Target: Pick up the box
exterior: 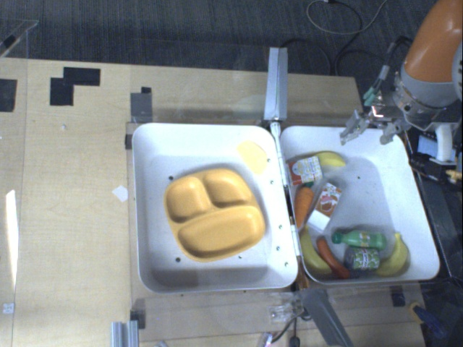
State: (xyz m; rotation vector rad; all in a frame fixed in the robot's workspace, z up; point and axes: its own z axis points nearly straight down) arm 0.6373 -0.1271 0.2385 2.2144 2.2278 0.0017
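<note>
Two small red-and-white boxes lie in the right bin [419, 215]: one box [306, 169] near the bin's far left corner, next to a banana [331, 159], and a second box [328, 199] just below it, beside a carrot [304, 205]. My gripper [371, 130] hangs over the far edge of the right bin, up and to the right of both boxes. Its fingers [352, 131] are spread open with nothing between them.
The near end of the right bin holds a green bottle [359, 238], a dark can [362, 259], a red sausage-like piece [332, 257] and two more bananas [396, 256]. A yellow divided tray [215, 212] lies in the left bin [148, 194]. A metal divider post [275, 85] stands between the bins.
</note>
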